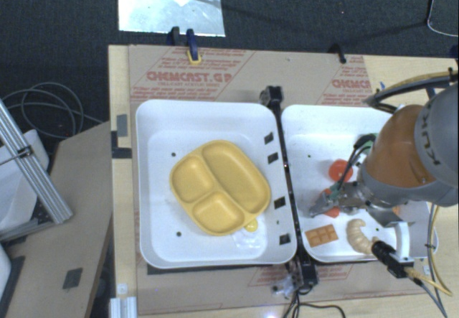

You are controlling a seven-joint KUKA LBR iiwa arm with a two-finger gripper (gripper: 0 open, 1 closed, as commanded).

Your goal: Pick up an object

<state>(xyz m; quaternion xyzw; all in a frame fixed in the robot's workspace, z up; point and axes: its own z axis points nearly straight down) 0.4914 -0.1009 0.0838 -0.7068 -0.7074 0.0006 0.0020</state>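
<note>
My gripper [323, 207] is low in the right bin [308, 141], near its front left, at the end of the grey arm with the orange band [401, 151]. A small red object [336, 168] lies just behind the gripper. A brown waffle-like square [321, 235] lies just in front of it, on the bin floor. To the right of the square is a tan curved piece [356, 234]. I see nothing held in the gripper.
The left bin [158, 166] holds a yellow divided plate [219, 186], with a small yellow bit [251, 225] at its front edge. A black divider with clips [281, 180] runs between the bins. Cables hang at the arm's front right.
</note>
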